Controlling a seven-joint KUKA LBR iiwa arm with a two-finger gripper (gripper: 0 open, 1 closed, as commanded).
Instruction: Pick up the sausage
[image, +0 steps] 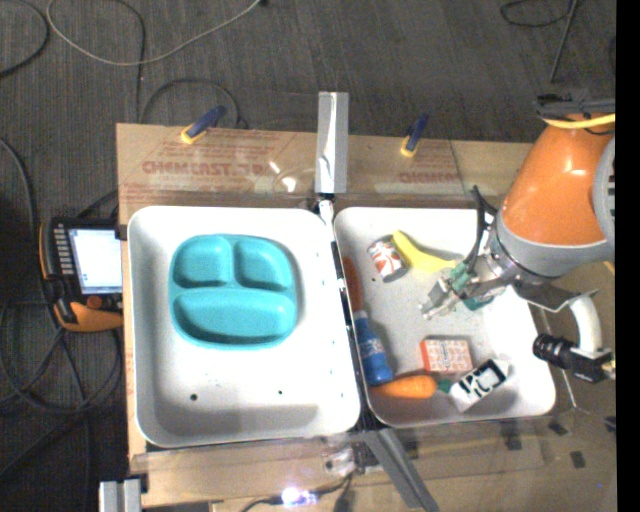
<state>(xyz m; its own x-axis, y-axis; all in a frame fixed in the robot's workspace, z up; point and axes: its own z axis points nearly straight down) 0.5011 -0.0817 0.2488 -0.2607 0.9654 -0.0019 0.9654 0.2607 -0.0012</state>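
The sausage (347, 283) is a thin reddish-brown stick lying along the left wall of the right bin (520, 400), just above the blue bottle. My gripper (445, 296) hangs over the middle of the right bin, below the orange-banded wrist, well to the right of the sausage and apart from it. It sits just below the yellow banana (422, 253). Nothing of the sausage is at the gripper.
The right bin also holds a red-and-white can (385, 256), a blue bottle (371, 350), an orange carrot (408, 387), a red box (447, 354) and a black-and-white object (478, 382). A teal divided plate (236, 290) lies in the left bin (160, 400).
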